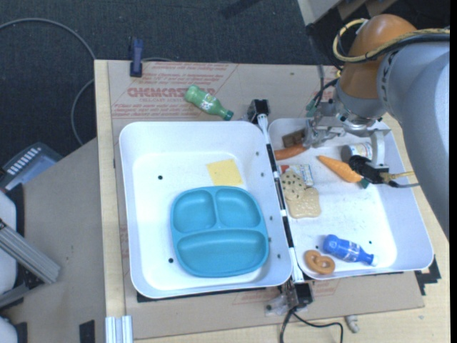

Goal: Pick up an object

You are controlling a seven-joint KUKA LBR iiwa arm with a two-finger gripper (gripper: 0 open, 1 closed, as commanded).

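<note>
Orange items crowd the claw's landing spot

Claw [312,136] sits low at the far left of the right bin [400,227], just beside an orange strip [290,152] lying by the divider. Whether its tips are spread or pressed together cannot be told; nothing is visibly pinched. Candidate objects: a carrot [341,168] near the claw, a cracker [290,182], a bread slice [305,204], a blue bottle [347,249] and a doughnut [319,262] at the near edge.

Risk, as judged: the strip lies flat against the bin wall, so tips may skid or strike the rim. The wrist and cabling hide the tips and the bin's far corner.
</note>
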